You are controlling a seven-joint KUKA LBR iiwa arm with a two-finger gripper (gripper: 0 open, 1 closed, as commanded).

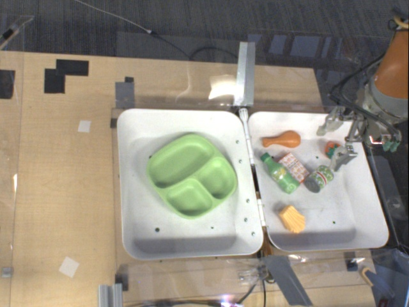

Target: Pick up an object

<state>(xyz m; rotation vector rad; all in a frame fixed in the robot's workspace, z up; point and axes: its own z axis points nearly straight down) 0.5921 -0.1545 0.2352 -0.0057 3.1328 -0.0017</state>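
Here the gripper (338, 139) hangs with fingers spread wide and nothing between them, over the right bin (367, 219) at its two o'clock corner, straddling a small red toy (332, 149).

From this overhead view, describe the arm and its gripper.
The arm is grey with an orange band above the wrist and dark cables looping beside it. Its gripper is bare silver-grey metal, two slim angular fingers on a boxy base.
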